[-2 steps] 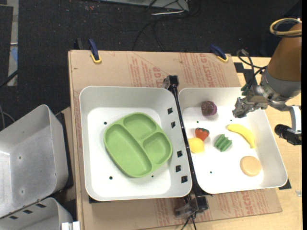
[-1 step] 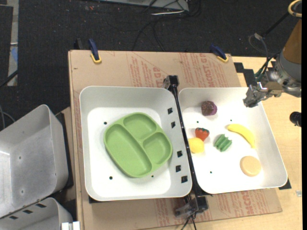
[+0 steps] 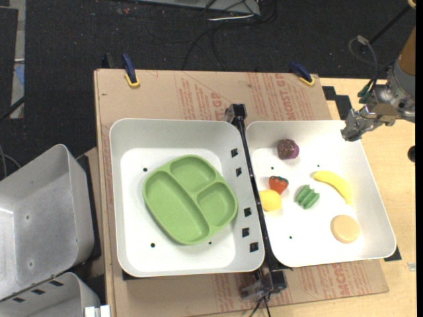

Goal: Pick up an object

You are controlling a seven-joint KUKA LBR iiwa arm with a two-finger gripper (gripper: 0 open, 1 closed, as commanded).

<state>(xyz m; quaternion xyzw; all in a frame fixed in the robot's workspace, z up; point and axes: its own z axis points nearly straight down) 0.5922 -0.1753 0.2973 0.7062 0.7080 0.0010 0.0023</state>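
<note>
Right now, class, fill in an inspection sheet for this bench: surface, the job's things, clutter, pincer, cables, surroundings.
Surface: brown board bearing two white bins, left bin and right bin.
Job's things: in the right bin, purple fruit, strawberry, lemon, green vegetable, banana, tan disc.
Clutter: green divided plate in the left bin.
Pincer: pincer over the right bin's upper right corner, holding nothing.
Cables: black cables on the floor.
Surroundings: grey tub at left.

The arm is cut off by the right edge.
</note>
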